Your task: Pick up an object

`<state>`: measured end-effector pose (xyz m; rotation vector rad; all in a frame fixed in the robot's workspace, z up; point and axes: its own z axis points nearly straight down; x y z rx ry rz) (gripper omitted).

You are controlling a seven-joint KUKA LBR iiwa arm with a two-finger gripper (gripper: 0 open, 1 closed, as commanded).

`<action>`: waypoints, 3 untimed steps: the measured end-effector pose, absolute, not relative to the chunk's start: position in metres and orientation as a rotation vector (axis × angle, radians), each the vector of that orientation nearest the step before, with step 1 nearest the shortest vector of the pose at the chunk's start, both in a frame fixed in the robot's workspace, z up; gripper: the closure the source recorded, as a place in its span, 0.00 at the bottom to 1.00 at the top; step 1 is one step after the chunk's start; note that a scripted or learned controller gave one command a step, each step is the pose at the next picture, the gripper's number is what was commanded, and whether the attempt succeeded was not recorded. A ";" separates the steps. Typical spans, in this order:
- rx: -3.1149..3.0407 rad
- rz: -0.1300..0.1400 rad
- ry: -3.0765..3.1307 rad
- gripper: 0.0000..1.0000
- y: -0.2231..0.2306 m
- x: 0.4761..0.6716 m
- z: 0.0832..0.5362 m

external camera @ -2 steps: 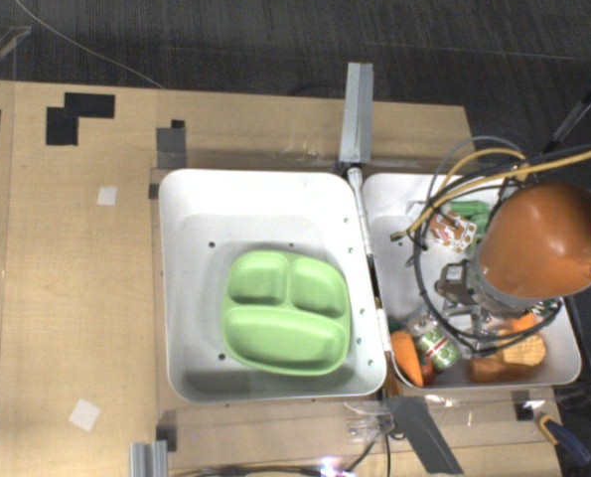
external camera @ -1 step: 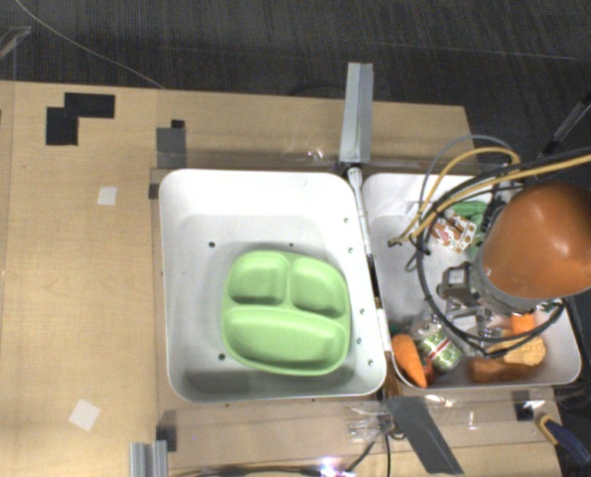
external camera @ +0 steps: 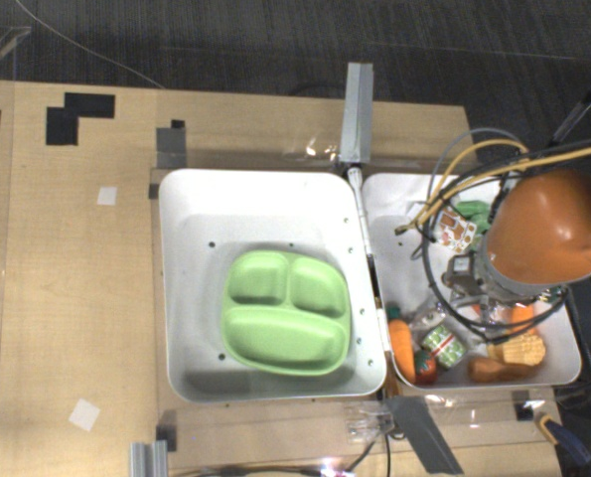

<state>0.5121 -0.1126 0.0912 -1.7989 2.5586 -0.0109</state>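
Hand [external camera: 466, 301] over cluttered right bin [external camera: 379, 227]; green tray [external camera: 287, 311] fills left bin [external camera: 191, 286].

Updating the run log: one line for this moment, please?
arm: over right bin | gripper: hidden | carrot: in right bin | green divided plate: left bin

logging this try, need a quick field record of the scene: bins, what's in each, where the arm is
left bin: holds a green divided plate, lying flat near the middle
right bin: holds a jumble of small items
items in right bin: orange carrot at the front left corner, yellow waffle-like piece at the front right, small printed pack toward the back
arm: over the right bin, orange band facing the camera, cables looped around it
claw: hidden under the arm, state cannot be told
object lifted: none seen
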 end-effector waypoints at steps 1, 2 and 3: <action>-1.769 -0.049 2.571 0.00 -0.099 0.497 0.095; -1.991 -0.033 2.400 0.00 -0.090 0.496 0.093; -2.269 -0.018 2.153 0.00 -0.124 0.548 0.091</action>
